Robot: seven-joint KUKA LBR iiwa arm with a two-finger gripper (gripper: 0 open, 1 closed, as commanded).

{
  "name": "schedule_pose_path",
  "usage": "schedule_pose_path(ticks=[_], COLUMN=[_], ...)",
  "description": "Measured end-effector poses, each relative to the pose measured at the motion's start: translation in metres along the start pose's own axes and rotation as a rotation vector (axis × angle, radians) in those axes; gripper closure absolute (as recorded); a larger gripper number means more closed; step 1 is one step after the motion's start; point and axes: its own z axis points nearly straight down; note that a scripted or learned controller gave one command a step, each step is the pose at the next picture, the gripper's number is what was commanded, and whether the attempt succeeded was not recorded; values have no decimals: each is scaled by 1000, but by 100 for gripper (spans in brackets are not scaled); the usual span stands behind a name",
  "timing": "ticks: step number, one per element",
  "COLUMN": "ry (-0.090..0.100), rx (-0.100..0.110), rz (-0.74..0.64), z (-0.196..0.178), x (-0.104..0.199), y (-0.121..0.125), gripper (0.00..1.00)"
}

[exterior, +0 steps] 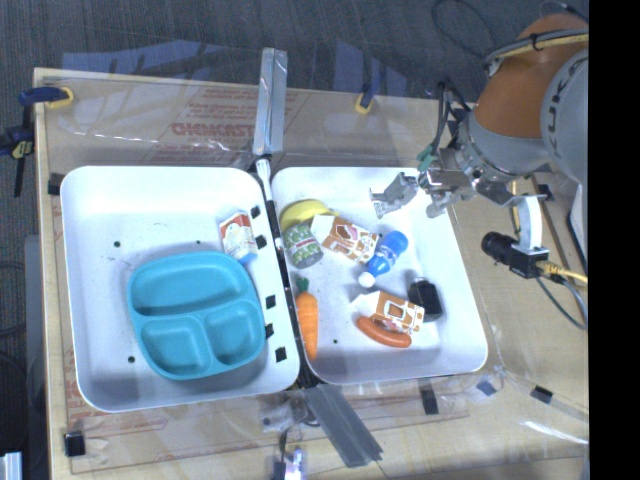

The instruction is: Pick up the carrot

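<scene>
**Carrot lies at the left wall of the right bin; the hand hangs over the far right corner with nothing in it**

Camera view: two shallow white bins sit side by side on the tabletop (120,103), which is covered with clear plastic sheeting. The carrot (307,323) lies in the right bin (455,343), close against its left wall near the front, with its green top pointing away from the front edge. Just behind it stands a small jar with dark green contents (303,247), and behind that a yellow banana (305,211). Toward the middle of the same bin lie a small printed carton (345,238), a blue bottle with a white cap (383,255), a black block (425,297), and a hot dog (385,332) with another small printed box (400,313) resting on it.

The left bin (90,208) holds a blue divided tray (195,313) and a small red and white carton (236,234) leaning near the wall shared with the right bin.

The hand (415,196) hovers above the far right part of the right bin, well apart from the carrot. Its two fingers are spread wide, and nothing is between them. The grey arm with its orange band (515,93) reaches in from the right.
</scene>
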Motion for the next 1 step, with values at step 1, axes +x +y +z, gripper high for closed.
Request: schedule_pose_path(ticks=[1], ry=[-1], rx=[-1], rz=[-92], z=[123], x=[-15], y=[-60], gripper=[0])
